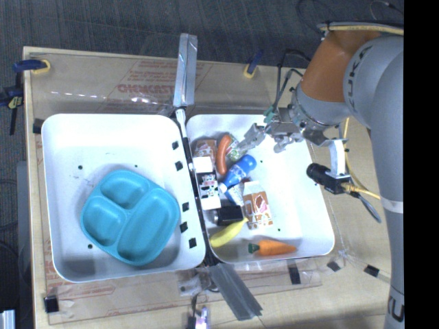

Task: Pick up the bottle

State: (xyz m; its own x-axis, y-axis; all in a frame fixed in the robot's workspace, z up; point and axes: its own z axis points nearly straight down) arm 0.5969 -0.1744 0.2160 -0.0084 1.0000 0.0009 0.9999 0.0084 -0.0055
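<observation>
Bottle lies in your right bin, just below-left of the gripper.

On your left, a smooth teal compartment plate [130, 214] sits in the left bin [62, 142]. In the right bin [309, 211], the blue-capped bottle [238, 171] lies tilted among clutter: a yellow banana [227, 233], an orange carrot [274, 248]. The gripper [255, 134] hovers near its cap; you cannot tell its finger state. No writing is readable.

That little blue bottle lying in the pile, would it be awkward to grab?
Probably. The blue bottle lies on its side, so its round body may roll if nudged. It looks like smooth plastic, likely slippery and light. The hot dog crowds it, leaving the gripper little room.
</observation>
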